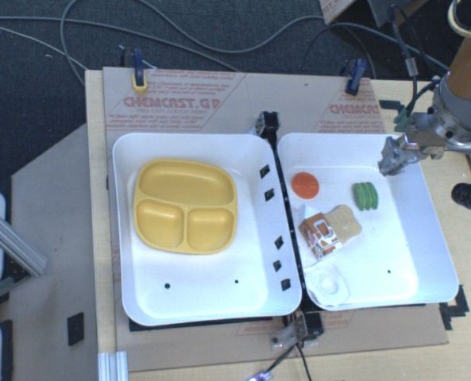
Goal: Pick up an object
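Observation:
In the right bin (pixel 426 236) lie an orange round piece (pixel 305 185), a green ridged piece (pixel 366 196), a tan slab (pixel 344 222) with a brown-and-white wrapped item (pixel 320 237) leaning on it, and a small white round item (pixel 329 283) near the front. My gripper (pixel 392 158) hangs over the bin's back right part, up and to the right of the green piece, with nothing seen between its fingers.
The left bin (pixel 140 292) holds a yellow three-compartment tray (pixel 185 205). Black clips run along the divider (pixel 279 213) between the bins. Blue clamps (pixel 139 68) pin the cardboard at the back. Cables trail behind the bench.

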`<state>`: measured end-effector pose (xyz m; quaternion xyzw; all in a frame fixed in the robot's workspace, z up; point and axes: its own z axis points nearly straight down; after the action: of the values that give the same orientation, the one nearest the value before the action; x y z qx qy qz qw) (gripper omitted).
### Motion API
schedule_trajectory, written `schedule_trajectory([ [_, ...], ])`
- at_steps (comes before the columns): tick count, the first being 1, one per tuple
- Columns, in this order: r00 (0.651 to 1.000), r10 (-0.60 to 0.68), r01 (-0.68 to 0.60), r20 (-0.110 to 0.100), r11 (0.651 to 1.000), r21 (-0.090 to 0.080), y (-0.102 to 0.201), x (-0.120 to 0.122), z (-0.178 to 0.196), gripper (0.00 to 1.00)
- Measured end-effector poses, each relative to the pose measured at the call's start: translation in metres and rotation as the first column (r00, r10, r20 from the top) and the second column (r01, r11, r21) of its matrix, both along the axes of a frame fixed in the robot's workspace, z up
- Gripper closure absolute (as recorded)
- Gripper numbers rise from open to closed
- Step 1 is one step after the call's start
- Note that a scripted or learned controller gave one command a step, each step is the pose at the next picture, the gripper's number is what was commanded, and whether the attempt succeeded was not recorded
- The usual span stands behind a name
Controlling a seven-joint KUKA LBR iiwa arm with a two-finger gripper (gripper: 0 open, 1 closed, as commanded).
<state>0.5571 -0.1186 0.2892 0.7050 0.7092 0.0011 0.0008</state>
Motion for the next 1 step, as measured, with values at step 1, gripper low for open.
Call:
schedule_trajectory([
  [1, 1.0, -0.001, 0.001, -0.005, 1.0, 0.002, 0.0512, 0.0011, -0.0113, 1.0],
])
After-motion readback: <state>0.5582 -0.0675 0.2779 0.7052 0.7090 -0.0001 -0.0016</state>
